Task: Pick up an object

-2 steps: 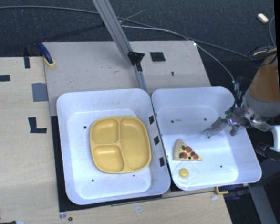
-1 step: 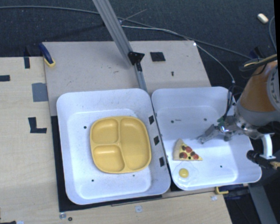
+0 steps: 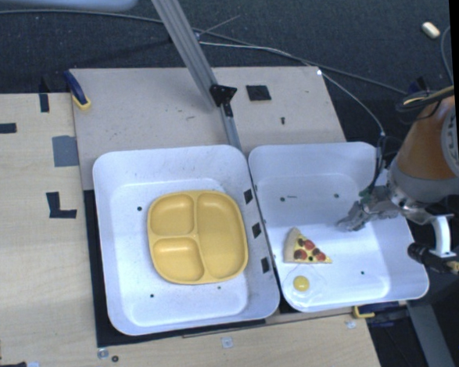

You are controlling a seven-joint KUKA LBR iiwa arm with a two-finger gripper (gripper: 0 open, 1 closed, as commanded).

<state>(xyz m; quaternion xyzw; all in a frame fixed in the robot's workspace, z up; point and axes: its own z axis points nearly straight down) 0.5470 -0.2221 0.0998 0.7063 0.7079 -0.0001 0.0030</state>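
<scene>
Camera view, looking down from above the bench:

- Bench [image 3: 153, 106]: pale wood top with dark tape marks at its nine o'clock side; it bears two shallow white bins side by side.
- Left bin [image 3: 119, 171]: holds one yellow divided plate [image 3: 196, 237], three compartments, lying flat near the bin's middle.
- Right bin [image 3: 314, 161]: holds two small things towards its six o'clock edge.
- Toy pizza slice [image 3: 304, 249]: a wedge with red and dark toppings, lying flat, at about seven o'clock from the bin's centre, well clear of the walls.
- Small yellow round piece [image 3: 301, 283]: at six o'clock from the pizza slice, near it but not touching, close to the bin's front wall.
- Arm [image 3: 427, 153]: grey with an orange band, reaching in from three o'clock over the right bin's rim.
- Gripper [image 3: 356, 220]: low inside the right bin, at two o'clock from the pizza slice and apart from it. Nothing lies between its fingers; whether they are spread or closed, I cannot tell from here.
- Metal pole [image 3: 193, 52]: slants down from twelve o'clock to the gap between the bins.
- Cables [image 3: 340, 85]: thin, trailing over the dark floor at one o'clock.
- Blue and yellow clamp [image 3: 77, 90]: at the bench's eleven o'clock corner.
</scene>
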